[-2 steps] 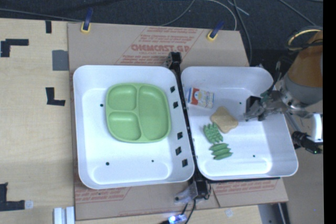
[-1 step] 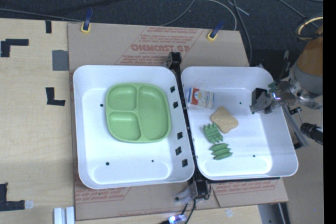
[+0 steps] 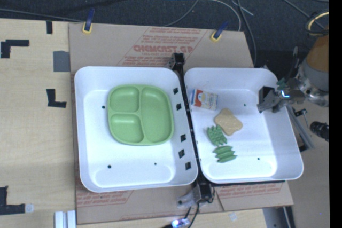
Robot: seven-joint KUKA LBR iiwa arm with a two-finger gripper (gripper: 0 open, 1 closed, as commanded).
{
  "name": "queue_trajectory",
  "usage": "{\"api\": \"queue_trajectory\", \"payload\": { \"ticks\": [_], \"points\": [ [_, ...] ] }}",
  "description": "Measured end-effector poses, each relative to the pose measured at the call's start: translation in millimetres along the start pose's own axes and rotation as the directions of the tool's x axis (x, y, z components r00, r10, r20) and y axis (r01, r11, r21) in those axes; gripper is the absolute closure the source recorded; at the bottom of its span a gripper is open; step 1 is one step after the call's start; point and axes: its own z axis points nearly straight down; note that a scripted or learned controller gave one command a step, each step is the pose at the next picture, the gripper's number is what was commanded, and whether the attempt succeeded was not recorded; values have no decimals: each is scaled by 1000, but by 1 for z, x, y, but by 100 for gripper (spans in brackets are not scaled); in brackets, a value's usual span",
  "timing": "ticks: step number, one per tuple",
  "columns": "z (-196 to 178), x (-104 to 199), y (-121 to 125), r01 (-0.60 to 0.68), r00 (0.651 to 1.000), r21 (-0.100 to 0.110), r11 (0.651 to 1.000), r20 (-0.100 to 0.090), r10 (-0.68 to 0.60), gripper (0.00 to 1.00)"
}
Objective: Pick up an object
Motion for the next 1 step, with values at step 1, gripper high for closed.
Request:
{"api": "queue_trajectory", "payload": {
  "ticks": [1],
  "points": [
    [8, 54, 5, 5, 1000, 3, 1000, -2, -5, 100]
  ]
}}
